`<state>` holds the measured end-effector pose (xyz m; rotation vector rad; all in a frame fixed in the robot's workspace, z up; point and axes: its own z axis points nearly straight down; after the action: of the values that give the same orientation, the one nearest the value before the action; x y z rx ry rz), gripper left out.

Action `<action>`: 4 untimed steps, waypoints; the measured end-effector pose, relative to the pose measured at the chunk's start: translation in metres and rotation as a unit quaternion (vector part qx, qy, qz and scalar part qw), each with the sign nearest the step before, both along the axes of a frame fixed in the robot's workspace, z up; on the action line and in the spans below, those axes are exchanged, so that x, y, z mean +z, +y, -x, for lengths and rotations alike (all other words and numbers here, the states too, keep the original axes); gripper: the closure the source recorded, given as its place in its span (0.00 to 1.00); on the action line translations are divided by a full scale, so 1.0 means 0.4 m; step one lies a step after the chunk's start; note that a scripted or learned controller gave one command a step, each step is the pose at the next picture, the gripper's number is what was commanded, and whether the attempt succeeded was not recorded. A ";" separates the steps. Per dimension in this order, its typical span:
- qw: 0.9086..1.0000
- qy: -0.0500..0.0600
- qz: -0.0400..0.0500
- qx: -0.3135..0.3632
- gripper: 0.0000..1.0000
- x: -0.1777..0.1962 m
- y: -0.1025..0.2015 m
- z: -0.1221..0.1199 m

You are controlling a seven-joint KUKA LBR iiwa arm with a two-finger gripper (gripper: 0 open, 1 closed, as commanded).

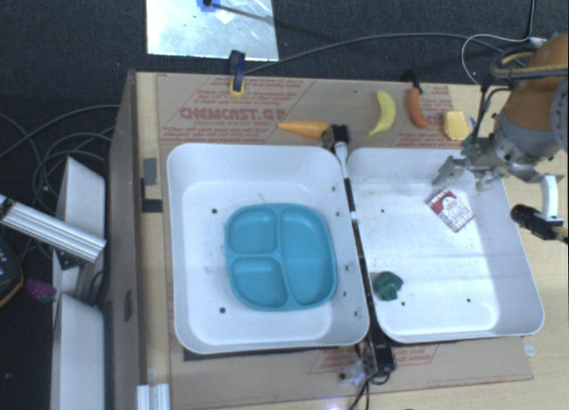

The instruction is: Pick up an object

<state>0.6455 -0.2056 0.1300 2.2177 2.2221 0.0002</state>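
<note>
A small red and white packet (452,210) lies in the right bin (498,310), near its far right corner. A dark green lump (388,285) rests by that bin's left wall, toward the front. My gripper (466,173) hovers just above and behind the packet, at the bin's far right corner. Its fingers are spread open with nothing between them. The grey arm with its orange band (533,101) comes in from the right edge.
A blue divided plate (280,255) fills the middle of the left bin (200,186). On the cardboard behind the bins lie a carrot (304,128), a banana (384,113), a sausage (416,108) and a yellow block (456,124). Cables run along the back.
</note>
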 end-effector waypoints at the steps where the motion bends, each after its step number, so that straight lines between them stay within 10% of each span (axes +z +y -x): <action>1: 1.000 0.000 0.000 0.000 0.00 -0.083 0.007 0.018; 2: 1.000 -0.003 0.001 0.001 1.00 -0.050 0.006 0.012; 3: 1.000 -0.003 0.001 0.001 0.00 -0.051 0.006 0.012; 4: 1.000 -0.001 0.000 0.000 0.00 -0.022 -0.002 0.047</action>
<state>0.6268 -0.2065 0.1213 2.2176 2.2210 0.0014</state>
